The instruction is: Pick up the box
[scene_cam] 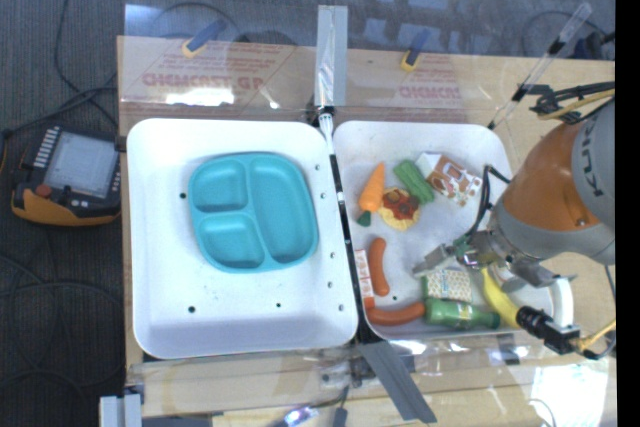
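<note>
Right bin (pixel 470 130): crowded. Carrot (pixel 372 187), pizza (pixel 400 208), sausages (pixel 377 266) and bottle (pixel 462 314) ring my gripper (pixel 462 258); box (pixel 453 181) pressed to the far wall beside a green pod (pixel 411 179). Open floor only mid-bin (narrow). Left bin (pixel 160 305): tray (pixel 252 211) central, margins free around it.

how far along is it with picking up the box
Done: the gripper is down in the right bin, low among the toy food. In hand: nothing visibly held. The box lies near the bin's far side, apart from the gripper. Left: moving over to the box, grasping it and lifting.
</note>
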Tool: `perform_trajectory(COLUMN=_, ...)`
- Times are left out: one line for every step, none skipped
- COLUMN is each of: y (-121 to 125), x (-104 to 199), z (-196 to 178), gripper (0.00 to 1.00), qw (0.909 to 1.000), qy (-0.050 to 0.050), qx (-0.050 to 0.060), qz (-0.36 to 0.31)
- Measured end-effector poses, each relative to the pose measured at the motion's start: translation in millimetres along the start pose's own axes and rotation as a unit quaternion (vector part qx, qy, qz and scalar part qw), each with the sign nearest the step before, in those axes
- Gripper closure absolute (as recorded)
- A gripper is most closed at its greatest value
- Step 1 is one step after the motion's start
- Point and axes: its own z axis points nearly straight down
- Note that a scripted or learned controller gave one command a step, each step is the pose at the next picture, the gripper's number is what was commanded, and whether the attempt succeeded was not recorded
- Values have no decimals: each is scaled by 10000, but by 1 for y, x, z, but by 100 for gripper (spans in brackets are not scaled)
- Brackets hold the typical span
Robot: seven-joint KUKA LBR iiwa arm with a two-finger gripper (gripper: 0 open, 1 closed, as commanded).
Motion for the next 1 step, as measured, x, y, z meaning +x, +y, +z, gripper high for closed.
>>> perform_trajectory(y=1, x=1, z=-9, gripper=100, qw=10000, qy=1, qx=-4, qz=-11)
